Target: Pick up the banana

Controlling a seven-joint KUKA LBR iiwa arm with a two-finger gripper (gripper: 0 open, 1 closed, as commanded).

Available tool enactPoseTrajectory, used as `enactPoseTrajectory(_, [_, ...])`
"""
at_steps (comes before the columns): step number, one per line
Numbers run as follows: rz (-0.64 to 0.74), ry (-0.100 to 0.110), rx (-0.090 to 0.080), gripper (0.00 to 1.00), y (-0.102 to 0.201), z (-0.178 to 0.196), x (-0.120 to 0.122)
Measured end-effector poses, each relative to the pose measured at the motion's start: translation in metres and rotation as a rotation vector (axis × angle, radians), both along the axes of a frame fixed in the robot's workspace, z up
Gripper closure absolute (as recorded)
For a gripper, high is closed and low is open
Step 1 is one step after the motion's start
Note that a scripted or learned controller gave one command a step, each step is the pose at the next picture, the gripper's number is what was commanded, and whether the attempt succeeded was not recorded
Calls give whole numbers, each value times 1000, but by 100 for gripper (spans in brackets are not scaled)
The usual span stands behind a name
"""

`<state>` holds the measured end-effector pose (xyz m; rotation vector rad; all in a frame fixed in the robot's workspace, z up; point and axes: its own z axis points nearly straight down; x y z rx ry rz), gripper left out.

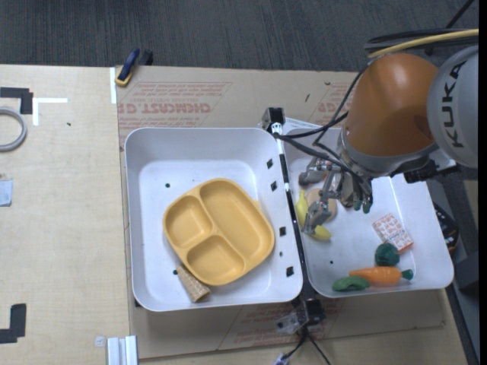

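The banana (313, 225) is small and yellow. It lies in the right bin (426, 204) against that bin's left wall, partly covered by my gripper. My gripper (326, 204) hangs under the orange wrist band, directly over the banana's upper end and down at its level. The view does not show whether the banana is gripped. The arm's body hides the far part of the right bin.
The right bin also holds a red-and-white packet (393, 231), a dark green broccoli piece (386, 253), a carrot (378, 276) and a green pod (349, 284) along its near side. A yellow divided plate (218, 230) and a waffle piece (193, 286) lie in the left bin (144, 204).
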<state>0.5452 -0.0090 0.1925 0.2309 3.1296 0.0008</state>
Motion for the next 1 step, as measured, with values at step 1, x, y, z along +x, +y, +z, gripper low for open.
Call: enactPoseTrajectory(1, [133,1,0,0,7,0,-21])
